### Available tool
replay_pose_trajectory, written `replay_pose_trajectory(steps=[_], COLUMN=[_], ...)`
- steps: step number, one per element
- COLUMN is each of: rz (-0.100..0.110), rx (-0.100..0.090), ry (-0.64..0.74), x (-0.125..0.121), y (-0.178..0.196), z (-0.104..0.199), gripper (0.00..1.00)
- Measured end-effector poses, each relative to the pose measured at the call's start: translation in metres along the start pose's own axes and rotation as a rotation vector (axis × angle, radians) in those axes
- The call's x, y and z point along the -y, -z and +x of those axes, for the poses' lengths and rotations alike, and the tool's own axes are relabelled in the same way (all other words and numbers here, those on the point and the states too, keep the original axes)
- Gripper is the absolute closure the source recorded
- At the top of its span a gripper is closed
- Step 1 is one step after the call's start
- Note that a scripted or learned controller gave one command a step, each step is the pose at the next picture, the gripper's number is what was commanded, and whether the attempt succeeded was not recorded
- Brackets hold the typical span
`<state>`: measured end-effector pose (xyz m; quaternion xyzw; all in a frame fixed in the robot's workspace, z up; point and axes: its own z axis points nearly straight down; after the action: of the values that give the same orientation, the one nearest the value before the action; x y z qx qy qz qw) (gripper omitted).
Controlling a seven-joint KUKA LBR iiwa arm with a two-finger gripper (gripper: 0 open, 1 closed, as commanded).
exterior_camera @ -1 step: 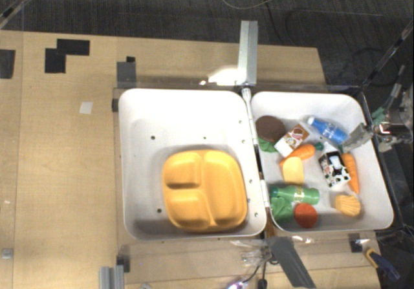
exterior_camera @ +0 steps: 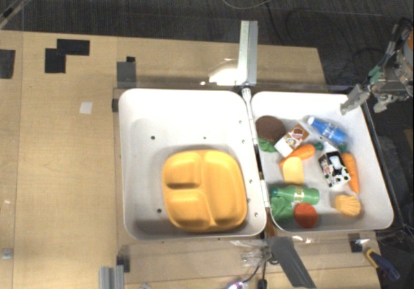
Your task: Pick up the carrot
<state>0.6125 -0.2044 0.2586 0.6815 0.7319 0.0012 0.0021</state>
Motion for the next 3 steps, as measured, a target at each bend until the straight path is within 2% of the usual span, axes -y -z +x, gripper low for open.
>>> replay_pose_trajectory(steps=[1, 2, 3], rz=[-0.001, -0.005, 0.014], rx=[0.0, 0.002, -0.01], ry=[0.2, 0.202, 0.103], x=[-0.047, -0.021, -0.055], y=[-0.134, -0.17, -0.171], z=[-0.003, -0.002, -0.002], gripper=[0.0, 0.0, 0.0])
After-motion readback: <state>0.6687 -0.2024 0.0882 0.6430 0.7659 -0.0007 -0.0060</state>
